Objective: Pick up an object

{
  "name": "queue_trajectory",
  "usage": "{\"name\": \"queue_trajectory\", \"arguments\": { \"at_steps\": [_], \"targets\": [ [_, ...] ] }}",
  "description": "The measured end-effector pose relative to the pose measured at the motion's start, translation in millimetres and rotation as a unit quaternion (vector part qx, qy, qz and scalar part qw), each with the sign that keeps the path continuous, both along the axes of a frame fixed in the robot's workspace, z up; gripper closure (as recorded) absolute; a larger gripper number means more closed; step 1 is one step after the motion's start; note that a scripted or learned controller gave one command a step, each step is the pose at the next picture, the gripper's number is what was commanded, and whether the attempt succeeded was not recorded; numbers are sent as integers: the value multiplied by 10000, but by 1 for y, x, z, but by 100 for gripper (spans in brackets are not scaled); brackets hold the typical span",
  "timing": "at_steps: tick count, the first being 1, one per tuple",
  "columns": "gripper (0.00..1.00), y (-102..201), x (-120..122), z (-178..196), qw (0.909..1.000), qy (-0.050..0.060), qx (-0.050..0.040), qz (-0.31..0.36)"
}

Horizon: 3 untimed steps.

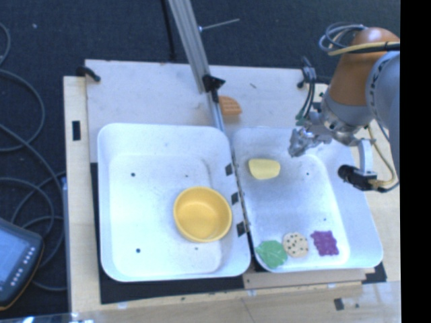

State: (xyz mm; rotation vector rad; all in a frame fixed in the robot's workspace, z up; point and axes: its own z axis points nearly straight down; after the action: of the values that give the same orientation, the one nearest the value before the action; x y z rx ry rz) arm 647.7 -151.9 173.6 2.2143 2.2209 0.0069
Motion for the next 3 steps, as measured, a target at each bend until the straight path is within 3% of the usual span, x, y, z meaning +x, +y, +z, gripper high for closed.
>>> {"name": "queue_trajectory", "arguments": {
  "at_steps": [1, 3],
  "targets": [
    [100, -1, 2, 55, 10000, -4, -4, 6],
    [100, 123, 11, 61, 10000, 21, 15, 28]
  ]
}}
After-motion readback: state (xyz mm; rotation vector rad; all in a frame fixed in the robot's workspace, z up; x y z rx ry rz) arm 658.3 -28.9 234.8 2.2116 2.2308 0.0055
